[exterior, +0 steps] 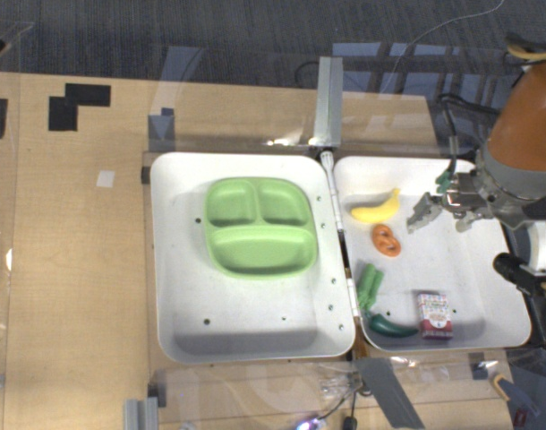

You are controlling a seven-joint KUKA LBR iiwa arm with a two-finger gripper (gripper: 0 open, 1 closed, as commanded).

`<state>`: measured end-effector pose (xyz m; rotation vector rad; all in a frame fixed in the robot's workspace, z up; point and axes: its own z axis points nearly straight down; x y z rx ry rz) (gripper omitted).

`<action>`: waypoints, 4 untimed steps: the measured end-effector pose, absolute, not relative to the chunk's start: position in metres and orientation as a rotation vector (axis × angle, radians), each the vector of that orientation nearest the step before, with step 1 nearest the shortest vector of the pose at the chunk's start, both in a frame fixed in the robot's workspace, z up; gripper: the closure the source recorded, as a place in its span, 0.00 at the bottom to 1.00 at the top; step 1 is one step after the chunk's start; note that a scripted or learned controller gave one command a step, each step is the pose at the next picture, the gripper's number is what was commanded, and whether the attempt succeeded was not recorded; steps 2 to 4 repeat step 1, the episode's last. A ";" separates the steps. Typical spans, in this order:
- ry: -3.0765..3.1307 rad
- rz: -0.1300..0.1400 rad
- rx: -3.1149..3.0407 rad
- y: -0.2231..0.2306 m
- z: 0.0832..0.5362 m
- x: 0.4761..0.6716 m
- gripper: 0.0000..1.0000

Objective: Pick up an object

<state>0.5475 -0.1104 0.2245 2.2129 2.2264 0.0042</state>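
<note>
White plastic makes both bins on the wooden surface point(76, 240). The left bin point(179, 321) carries a green divided plate point(258, 226), and the right bin point(488, 276) carries the small things that could be picked.

The pincer point(443, 206) hangs over the upper middle of the right bin, at the end of the grey and orange arm point(528, 124) that comes in from the right. Its fingers stand apart, one toward the left and one toward the right, and nothing is between them.

The nearest thing is the yellow banana point(378, 208). It lies to the left of the pincer, near but not touching, close to the wall between the bins. Its long axis runs left to right with the right tip raised a little toward the top of the view, so it points roughly at the pincer. Just below it lies an orange pretzel point(386, 239), also to the left and a little lower than the pincer. Further down are a green pepper point(370, 285), a dark green cucumber point(391, 327) at the lower edge, and a small red box point(434, 315), all well apart from the pincer.

I judge that no grasp is made yet. If the banana is the target, the pincer must go left and down, and perhaps turn so the fingers close across the short width; from this height I cannot tell how they are turned now.
</note>
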 end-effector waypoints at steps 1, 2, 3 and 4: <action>2.270 0.016 2.152 -0.125 0.101 0.606 0.00; 2.270 0.016 2.152 -0.125 0.101 0.606 0.00; 2.270 0.016 2.152 -0.125 0.101 0.606 0.00; 2.270 0.016 2.152 -0.125 0.101 0.606 0.00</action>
